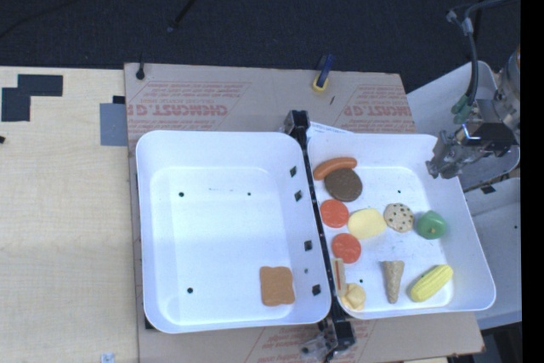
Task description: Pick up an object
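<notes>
You have the bench (59,208) of pale wood on your left, with a cardboard sheet (255,102) laid over it under both bins. The left bin (161,183) holds one thing: a toast slice (276,286) lying flat near its lower right corner, close to the wall shared with its neighbour.

The right bin (476,268) carries the rest. The arm (501,123) comes in from the right, and its pincer (444,161) hangs over that bin's upper right rim, apart from every item. You cannot tell whether the pincer is wide or narrow, as its tips are too small and dark against the rim; nothing shows between them.

In the right bin, going by size: a brown patty (343,184) sits near the upper left, with a sausage (335,167) touching its upper edge. Below the patty lies a red slice (334,213), and just beside it to the right a pale yellow piece (367,224). A second red slice (346,247) lies lower still. A corn cob (431,282) lies tilted near the lower right corner, and a cone (392,280) is to its left. A green apple (431,224) sits by the right wall, just beside a cookie (397,218). A small yellow bit (353,296) rests at the lower left corner.

A blue and yellow clip (322,74) sits at the cardboard's top edge.
</notes>
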`<action>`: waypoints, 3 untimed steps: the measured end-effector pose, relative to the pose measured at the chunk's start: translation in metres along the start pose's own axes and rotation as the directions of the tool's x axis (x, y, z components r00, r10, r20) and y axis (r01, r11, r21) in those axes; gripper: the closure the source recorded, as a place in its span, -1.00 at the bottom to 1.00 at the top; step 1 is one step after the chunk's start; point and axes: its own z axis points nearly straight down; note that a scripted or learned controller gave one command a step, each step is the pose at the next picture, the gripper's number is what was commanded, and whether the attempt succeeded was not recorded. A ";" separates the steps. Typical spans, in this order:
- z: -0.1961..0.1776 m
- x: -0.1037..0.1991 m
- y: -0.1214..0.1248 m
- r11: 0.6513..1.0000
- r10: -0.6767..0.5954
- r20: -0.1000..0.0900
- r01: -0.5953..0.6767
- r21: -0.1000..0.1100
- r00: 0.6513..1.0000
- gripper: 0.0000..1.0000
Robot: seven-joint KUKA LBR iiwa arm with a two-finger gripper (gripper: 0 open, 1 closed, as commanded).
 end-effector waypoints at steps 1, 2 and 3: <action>0.097 0.059 -0.001 1.000 -0.002 0.000 0.002 0.000 1.000 1.00; -0.123 0.127 -0.013 1.000 -0.004 -0.001 0.004 -0.027 1.000 1.00; -0.004 0.158 -0.007 1.000 -0.001 0.004 0.001 0.000 1.000 1.00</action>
